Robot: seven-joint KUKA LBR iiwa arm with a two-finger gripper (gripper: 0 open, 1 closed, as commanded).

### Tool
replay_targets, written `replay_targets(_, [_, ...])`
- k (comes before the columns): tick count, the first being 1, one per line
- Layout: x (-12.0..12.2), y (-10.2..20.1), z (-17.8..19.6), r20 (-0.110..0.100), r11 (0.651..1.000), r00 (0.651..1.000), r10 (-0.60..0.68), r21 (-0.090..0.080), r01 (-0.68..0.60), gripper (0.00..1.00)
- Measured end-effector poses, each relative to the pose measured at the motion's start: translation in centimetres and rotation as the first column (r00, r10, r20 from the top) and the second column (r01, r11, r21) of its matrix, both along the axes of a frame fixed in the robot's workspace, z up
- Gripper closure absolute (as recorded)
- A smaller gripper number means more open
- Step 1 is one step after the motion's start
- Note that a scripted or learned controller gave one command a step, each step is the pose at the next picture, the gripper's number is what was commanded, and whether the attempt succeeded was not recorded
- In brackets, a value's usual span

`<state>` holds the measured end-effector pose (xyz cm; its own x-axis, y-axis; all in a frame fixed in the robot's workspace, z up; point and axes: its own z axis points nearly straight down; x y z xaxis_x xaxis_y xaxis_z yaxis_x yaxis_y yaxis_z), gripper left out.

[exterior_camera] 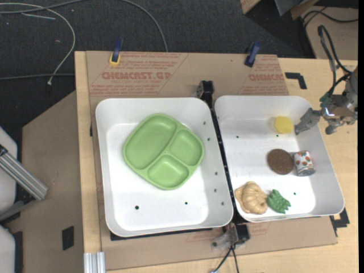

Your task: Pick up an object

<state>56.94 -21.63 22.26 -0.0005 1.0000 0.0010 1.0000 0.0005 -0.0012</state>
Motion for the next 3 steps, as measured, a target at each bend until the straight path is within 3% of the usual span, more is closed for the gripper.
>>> replay_targets(2, [0.4,0.5,-10.5,-0.004,1.000,1.000,0.000,0.002,0.000,0.00])
replay_targets(3, [0.6,0.4,-9.1,0.002,1.000,1.000,0.000,0.000,0.000,1.00])
